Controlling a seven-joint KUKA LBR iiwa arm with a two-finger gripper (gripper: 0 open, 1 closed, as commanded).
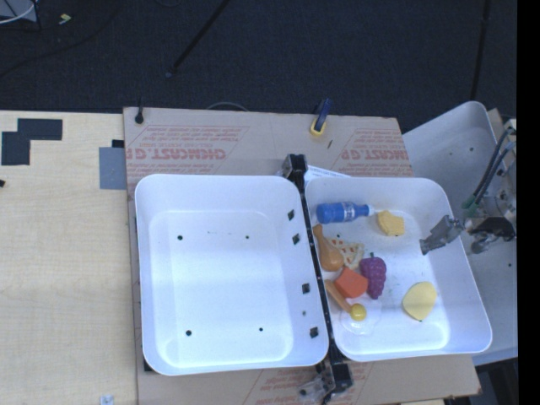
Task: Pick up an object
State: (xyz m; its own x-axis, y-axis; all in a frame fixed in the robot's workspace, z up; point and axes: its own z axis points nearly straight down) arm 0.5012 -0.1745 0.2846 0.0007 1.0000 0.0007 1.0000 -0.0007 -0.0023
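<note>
Plainly, every candidate sits in the right bin (pixel 460 310); the left bin (pixel 160 226) holds nothing to lift. The claw (pixel 460 230) hovers at the right bin's right rim, its two dark fingers spread apart with nothing between them, so it is open and gripping nothing.

Nearest to it lies a yellow lemon-like piece (pixel 419 300), alone on the bin floor and well apart from the cluster. It looks like a light, hollow plastic toy: stiff, smooth, rounded, and likely to squirt out of a pinch that lands off-centre. I would take it across its narrower middle, fingers straddling it from above.

A smaller yellow piece (pixel 390 223) rests near the back wall, just beside the blue bottle (pixel 342 213), which lies on its side with a white cap. The bottle seems light and rigid; gripping across the barrel would suit it, though it may roll.

The cluster is harder: purple grapes (pixel 374 275), an orange-red block (pixel 352 283), an orange carrot-like piece (pixel 327 250) and a small yellow ball (pixel 358 312) touch or crowd one another against the divider. The grapes look bumpy, which may help friction, but neighbours leave little finger room.

My judgement is that the lone lemon offers the cleanest hold.
</note>
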